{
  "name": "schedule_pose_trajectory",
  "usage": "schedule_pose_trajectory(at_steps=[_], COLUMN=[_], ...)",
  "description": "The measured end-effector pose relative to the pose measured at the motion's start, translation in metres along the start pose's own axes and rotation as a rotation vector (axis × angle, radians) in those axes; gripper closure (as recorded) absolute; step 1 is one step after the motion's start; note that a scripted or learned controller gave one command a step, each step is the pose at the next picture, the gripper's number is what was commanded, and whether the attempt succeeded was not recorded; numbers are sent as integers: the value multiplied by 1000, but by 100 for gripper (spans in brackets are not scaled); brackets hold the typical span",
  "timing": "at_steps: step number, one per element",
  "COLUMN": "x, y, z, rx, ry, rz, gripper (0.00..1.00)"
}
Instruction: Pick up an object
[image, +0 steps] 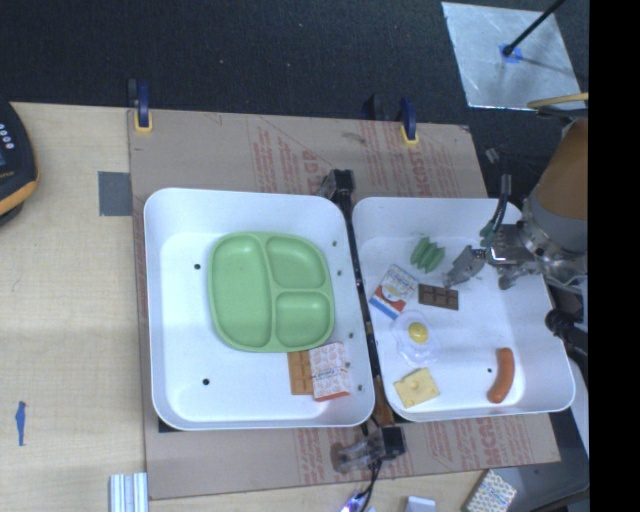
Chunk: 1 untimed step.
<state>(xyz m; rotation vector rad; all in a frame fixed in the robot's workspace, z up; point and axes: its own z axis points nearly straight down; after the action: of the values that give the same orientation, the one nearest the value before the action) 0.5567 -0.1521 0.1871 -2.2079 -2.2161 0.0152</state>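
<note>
The gripper (470, 266) hung open and empty in the right bin (560, 400), just beside the chocolate bar (437, 296) near the bin's middle. That bar looked light, stiff and flat; pinching its long edges seemed best.

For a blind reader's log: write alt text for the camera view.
The end effector hovers over the right bin, near a green toy and a chocolate bar. The left bin holds a green divided plate.

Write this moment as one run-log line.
gripper: over right bin, holds nothing | nearest: green item, chocolate bar | pick: not done
</note>
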Motion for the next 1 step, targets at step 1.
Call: schedule_pose_trajectory(at_steps=[1], x=[1], y=[14], z=[90], rx=[-8], ry=[-2], rz=[-2], gripper=[0])
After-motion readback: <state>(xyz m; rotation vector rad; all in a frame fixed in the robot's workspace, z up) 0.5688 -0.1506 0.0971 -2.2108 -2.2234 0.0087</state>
